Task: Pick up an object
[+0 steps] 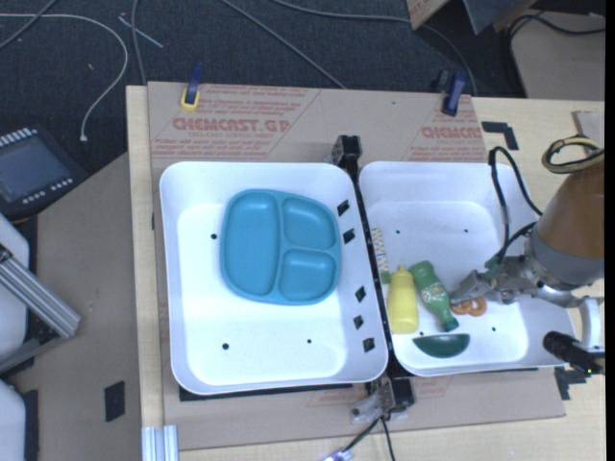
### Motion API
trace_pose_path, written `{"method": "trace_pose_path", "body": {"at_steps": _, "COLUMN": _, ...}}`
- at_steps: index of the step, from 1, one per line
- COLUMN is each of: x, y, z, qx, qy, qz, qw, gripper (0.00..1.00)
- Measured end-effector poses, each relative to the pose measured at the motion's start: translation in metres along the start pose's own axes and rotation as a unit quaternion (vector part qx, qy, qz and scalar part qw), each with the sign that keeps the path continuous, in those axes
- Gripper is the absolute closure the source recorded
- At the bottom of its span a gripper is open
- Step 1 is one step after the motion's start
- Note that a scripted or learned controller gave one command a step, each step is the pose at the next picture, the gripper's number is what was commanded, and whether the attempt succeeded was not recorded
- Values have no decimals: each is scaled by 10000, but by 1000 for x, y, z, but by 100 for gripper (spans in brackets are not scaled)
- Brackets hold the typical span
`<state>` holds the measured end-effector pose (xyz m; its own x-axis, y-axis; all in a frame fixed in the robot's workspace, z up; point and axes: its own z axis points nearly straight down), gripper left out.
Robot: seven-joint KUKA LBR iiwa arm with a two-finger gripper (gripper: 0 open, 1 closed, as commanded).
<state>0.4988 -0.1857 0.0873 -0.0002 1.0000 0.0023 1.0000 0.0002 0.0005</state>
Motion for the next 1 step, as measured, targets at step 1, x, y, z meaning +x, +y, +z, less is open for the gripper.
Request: {"method": "trace_pose_path", "body": {"at_steps": 1, "x": 1, "y": 2, "z": -13, "qx": -32, "qy": 9, "qz": -6, "qw": 10000, "gripper": 100}}
